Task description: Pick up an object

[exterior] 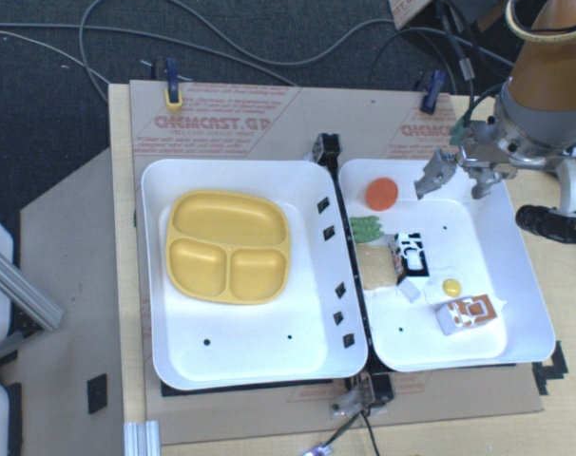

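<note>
Above the right bin's (516, 255) far edge, the hand (456, 180) hangs open, gripping nothing. Below it lie an orange ball (382, 194), green toy (365, 228) and small carton (465, 313).

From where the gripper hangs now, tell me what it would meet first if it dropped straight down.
The gripper, fingers spread, hangs over the right bin's far end. Straight down it would likely meet bare bin floor, with the orange round object off to one side. Depth is hard to judge from this slanted view.
</note>
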